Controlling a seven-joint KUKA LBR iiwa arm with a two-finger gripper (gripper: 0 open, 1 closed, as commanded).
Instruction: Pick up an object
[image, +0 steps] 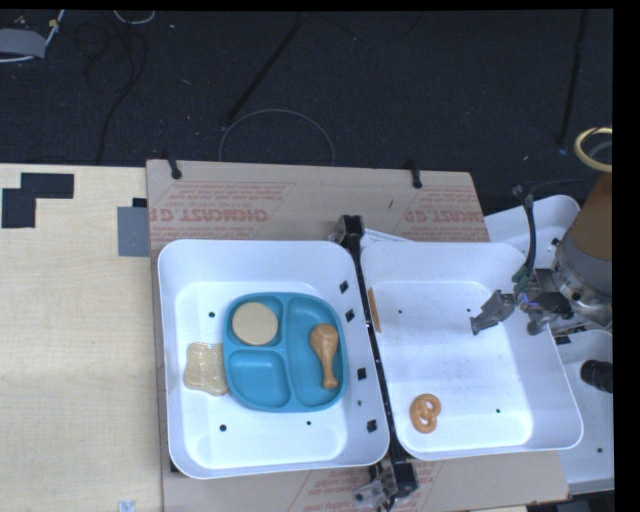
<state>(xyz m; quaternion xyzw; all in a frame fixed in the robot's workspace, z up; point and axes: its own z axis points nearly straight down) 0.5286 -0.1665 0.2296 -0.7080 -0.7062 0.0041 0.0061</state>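
- The gripper (497, 310) sits at the right of the frame, over the upper right part of the right bin (455, 440); its dark fingers point left, and whether they are spread or closed cannot be told (nothing shows between them).
- A pretzel (426, 412) lies on that bin's floor at lower centre, well apart from the gripper.
- In the left bin (190, 262) a blue divided tray (270, 385) holds a round cracker (254, 323) and a chicken drumstick (326, 354).
- A pale biscuit-like piece (206, 369) lies just beside the tray's left edge.
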